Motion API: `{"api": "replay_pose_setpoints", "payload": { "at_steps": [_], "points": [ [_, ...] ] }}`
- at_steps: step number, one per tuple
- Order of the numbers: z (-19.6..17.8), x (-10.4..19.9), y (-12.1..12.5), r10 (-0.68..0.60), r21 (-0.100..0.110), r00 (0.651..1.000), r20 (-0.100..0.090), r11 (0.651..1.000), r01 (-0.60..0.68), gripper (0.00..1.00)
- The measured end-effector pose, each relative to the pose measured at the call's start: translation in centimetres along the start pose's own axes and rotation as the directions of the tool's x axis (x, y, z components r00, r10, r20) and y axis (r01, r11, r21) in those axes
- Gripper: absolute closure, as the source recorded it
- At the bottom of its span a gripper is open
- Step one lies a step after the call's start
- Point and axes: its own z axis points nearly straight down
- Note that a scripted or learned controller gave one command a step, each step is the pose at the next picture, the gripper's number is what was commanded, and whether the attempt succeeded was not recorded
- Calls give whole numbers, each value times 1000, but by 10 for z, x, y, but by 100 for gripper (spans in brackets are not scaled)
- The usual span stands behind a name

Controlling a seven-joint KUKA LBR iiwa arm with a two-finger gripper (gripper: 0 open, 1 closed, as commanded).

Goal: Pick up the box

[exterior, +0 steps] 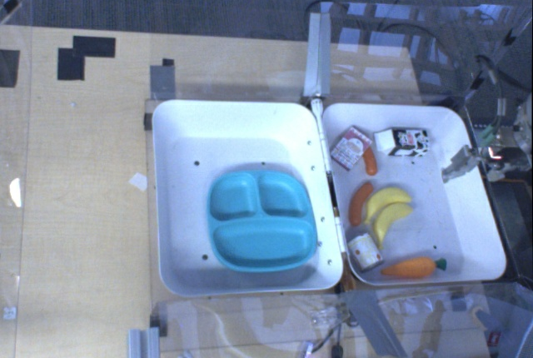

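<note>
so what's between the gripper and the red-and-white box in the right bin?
In the camera view, the black-and-white carton lies between the gripper at the right rim and the box; the rest is bare white bin floor.

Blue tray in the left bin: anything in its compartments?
Empty. The blue tray lies flat in the left bin, and all three compartments show bare blue plastic.

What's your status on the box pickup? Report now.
Gripper at right bin's right edge, nothing between its fingers. Box lying top-left in right bin, untouched. Small carton beside it, sausage touching its corner.
</note>
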Motion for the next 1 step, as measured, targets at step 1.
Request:
{"api": "replay_pose_setpoints", "payload": {
  "at_steps": [1],
  "points": [
    [152,-9,32,-15,-2,1000,-1,1000,15,0]
  ]
}}
